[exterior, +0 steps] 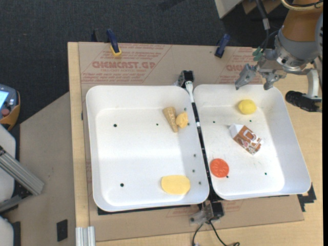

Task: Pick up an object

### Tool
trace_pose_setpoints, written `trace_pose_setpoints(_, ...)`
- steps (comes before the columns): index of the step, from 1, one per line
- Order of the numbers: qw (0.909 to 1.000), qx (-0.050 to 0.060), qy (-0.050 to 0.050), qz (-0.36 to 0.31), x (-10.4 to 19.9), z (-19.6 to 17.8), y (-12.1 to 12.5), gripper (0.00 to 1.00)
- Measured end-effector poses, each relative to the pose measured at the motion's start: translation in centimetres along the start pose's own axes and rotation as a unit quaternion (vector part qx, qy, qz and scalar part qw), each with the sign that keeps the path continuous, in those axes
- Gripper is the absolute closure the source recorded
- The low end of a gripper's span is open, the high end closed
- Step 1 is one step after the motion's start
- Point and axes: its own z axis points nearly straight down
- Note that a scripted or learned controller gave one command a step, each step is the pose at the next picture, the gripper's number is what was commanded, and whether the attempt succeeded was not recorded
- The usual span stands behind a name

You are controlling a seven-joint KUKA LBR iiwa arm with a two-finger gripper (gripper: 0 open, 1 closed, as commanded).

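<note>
Camera view: claw (255,78) spread wide, holding nothing, above the right bin's (293,137) far edge. Lemon (247,106) (nearest) remains ungrasped.

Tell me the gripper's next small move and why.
Probably lower straight toward the yellow ball. The gripper hangs open above the right bin's far edge with nothing between its fingers, and the ball lies just below it, apart from the brown-and-white packet and the orange disc.
</note>
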Motion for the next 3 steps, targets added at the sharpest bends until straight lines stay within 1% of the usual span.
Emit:
trace_pose_setpoints(1,1.0,-0.002,-0.001,-0.001,0.0,-1.1,0.1,1.0)
trace_pose_setpoints(2,1.0,0.002,0.0,0.003,-6.8,3.6,-1.5,1.0)
trace_pose_setpoints(3,1.0,0.003,0.001,0.001,-4.9,8.6,-5.6,1.0)
